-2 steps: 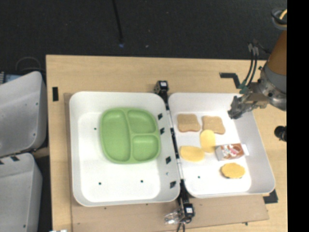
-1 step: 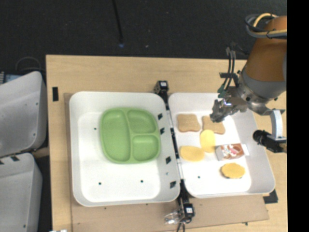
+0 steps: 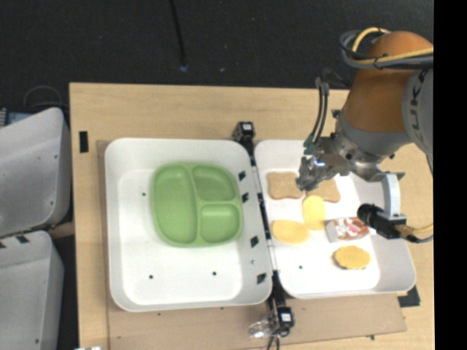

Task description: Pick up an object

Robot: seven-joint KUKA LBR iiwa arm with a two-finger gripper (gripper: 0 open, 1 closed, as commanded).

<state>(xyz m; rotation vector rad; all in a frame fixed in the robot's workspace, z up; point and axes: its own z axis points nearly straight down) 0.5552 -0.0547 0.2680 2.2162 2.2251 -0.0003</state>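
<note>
From the camera fixed above, the wooden bench (image 3: 91, 108) carried two shallow white bins set side by side, their inner rims touching along a line of small black clips. The left bin (image 3: 131, 268) held a green divided plate (image 3: 195, 203), lying flat with three compartments, none of them holding anything that could be made out. The right bin (image 3: 379, 275) held the food pieces: a tan toast slice (image 3: 282, 186) near the bin's upper left, a second tan piece (image 3: 332, 191) just to its right and partly hidden by the arm, a pale yellow upright piece (image 3: 314, 212) below them, a flat yellow round (image 3: 290, 232) touching it at the lower left, a small red-and-white packet (image 3: 346, 229) to the right, and an orange-yellow disc (image 3: 352, 257) lower down, apart from the rest. The grey arm (image 3: 376, 86) with its orange band reached in from the right, and the gripper (image 3: 312, 172) hung over the upper part of the right bin, between the two tan pieces and just above the pale yellow one. Whether its pincer was apart or together could not be told, for the tips were small and blurred against the items beneath. A black fitting (image 3: 376, 219) with a cable lay at the arm's lower side, over the bin's right part.
</note>
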